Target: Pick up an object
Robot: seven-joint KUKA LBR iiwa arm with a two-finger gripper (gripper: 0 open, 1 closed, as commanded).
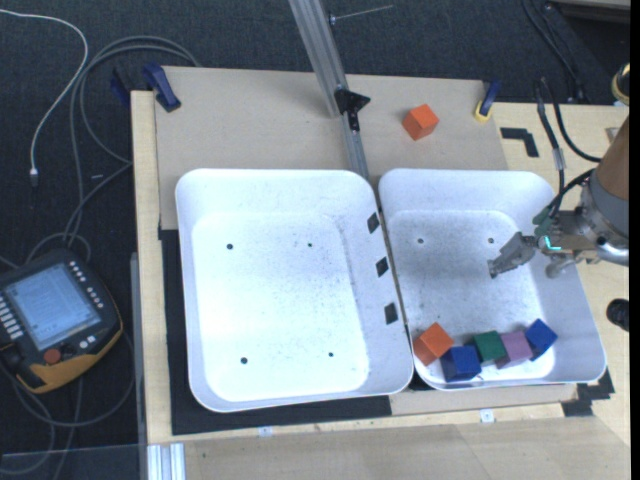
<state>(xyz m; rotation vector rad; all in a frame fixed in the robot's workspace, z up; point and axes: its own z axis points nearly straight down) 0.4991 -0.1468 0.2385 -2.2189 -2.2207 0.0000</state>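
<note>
Camera view: both bins seen from above.
Objects: orange cube (434,342), blue cube (461,362), green cube (489,346), purple cube (515,346) and second blue cube (540,337) lie along the near wall of the right bin (440,193).
Pincer (520,255): above the right bin's floor, apart from the cubes, holding nothing; finger spread cannot be told.
Bench (250,118): another orange cube (421,121) behind the bins.

The floor (60,98) is dark carpet. A light brown wooden bench (250,118) stands on it. Thin cables (90,58) curl across the floor on the left. A handheld control box (55,313) with a small screen lies there too. A silver pole (315,33) rises from the bench.
</note>
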